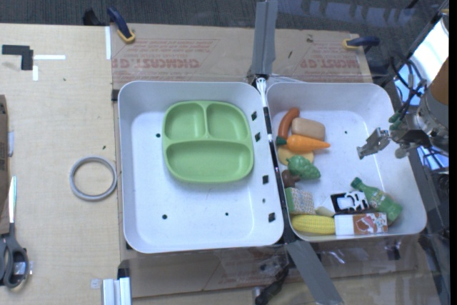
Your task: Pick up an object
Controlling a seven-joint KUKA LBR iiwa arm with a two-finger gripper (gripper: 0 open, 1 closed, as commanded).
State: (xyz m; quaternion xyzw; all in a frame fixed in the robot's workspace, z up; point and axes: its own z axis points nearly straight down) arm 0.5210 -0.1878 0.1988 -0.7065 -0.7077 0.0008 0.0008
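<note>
The right bin [343, 105] holds several toy foods along its left and front sides: a carrot [308, 143], a red sausage [287, 123], a tan bread piece [309, 128], broccoli [303, 168], a corn cob [313, 225], a green bottle [378, 199], a black-and-white item [348, 202] and a red-and-white box [361, 223]. My gripper [388, 144] hangs over the bin's right side, above bare floor, up and right of the bottle. Its fingers [372, 145] stand open with nothing between them.
The left bin [136, 175] holds a green divided plate [208, 141]. On the bench to the left lie a tape ring [93, 177] and scissors [12, 257]. Clamps [121, 25] grip the cardboard behind the bins.
</note>
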